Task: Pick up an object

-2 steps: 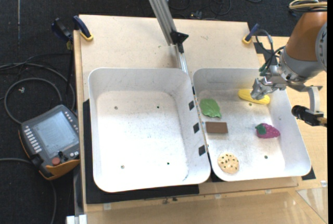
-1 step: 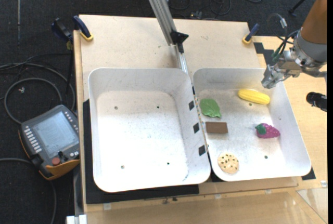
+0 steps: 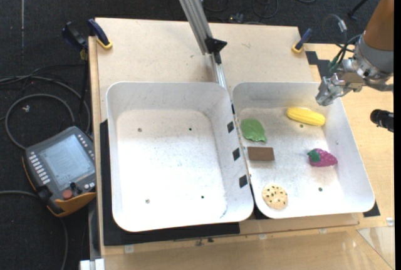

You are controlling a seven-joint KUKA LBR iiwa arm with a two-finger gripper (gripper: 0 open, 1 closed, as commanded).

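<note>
the gripper (image 3: 327, 94) hangs over the far right rim of the right bin (image 3: 351, 156), with the arm (image 3: 376, 37) coming in from the right side of the bench (image 3: 156, 49). whether the gripper is spread or closed cannot be told at this size, and nothing is seen held in it. it sits just beside the yellow corn-like piece (image 3: 306, 116), which lies near the far edge of the right bin and looks like the likeliest target, judged only from that closeness.

that piece is a short, rounded, bright yellow thing lying flat on its side, long axis running roughly along the far edge, so it should suit a pinch across its narrow width. the others are spread apart: a green leaf shape (image 3: 254, 130) by the left wall, a brown block (image 3: 260, 153) just nearer, a purple grape cluster (image 3: 322, 158) toward the right wall, a speckled cookie (image 3: 274, 196) at the near edge. the left bin (image 3: 125, 106) sits alongside.
</note>
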